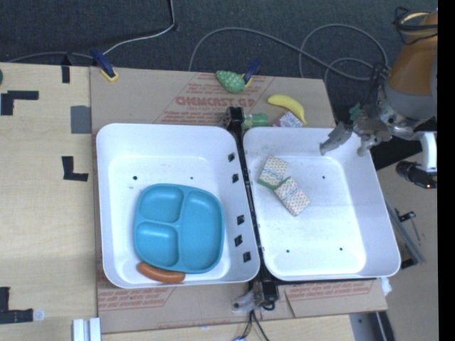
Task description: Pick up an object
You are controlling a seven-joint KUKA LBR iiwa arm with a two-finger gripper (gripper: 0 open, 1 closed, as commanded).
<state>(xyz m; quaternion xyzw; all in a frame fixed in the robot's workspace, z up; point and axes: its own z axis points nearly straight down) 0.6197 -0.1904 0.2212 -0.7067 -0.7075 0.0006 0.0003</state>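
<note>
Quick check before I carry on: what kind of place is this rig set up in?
Likely a robot-grasping lab bench: two white bins on taped-down cardboard, toy items such as a banana and blue plate, and loose cables over carpet.

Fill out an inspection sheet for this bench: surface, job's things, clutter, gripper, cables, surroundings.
Surface: cardboard sheet bearing left bin and right bin, side by side.
Job's things: two patterned packets touching in the right bin; blue divided plate and sausage in the left bin.
Clutter: banana, green toy and small packet behind the bins.
Gripper: gripper over the right bin's far right corner, holding nothing.
Cables: several loop across the dark floor.
Surroundings: wooden board with black tape marks.
</note>
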